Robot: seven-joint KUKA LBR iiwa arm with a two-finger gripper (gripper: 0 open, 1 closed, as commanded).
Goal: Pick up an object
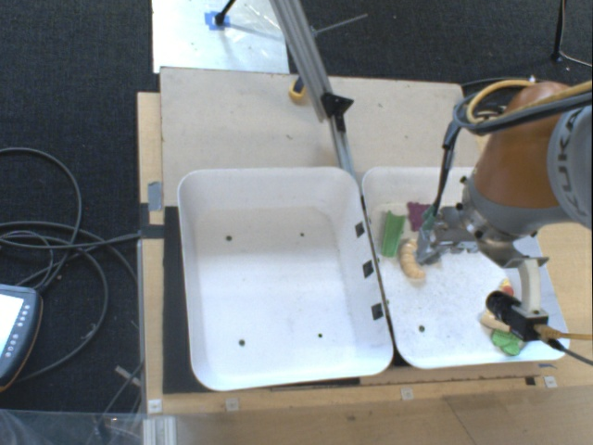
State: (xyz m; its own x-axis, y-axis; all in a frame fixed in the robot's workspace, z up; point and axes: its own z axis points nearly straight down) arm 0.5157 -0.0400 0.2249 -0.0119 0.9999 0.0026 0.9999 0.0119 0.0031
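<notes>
Grey jaws [428, 248], grip state unclear, touch yellow piece [410, 265] in right bin [445, 355]

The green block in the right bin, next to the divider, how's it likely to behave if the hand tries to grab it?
The green block looks stiff and small, so probably light. It lies flat on the bin floor, so unlikely to roll. It sits close to the divider wall and a pale curved piece, so the hand may nudge a neighbour or lack room.
</notes>
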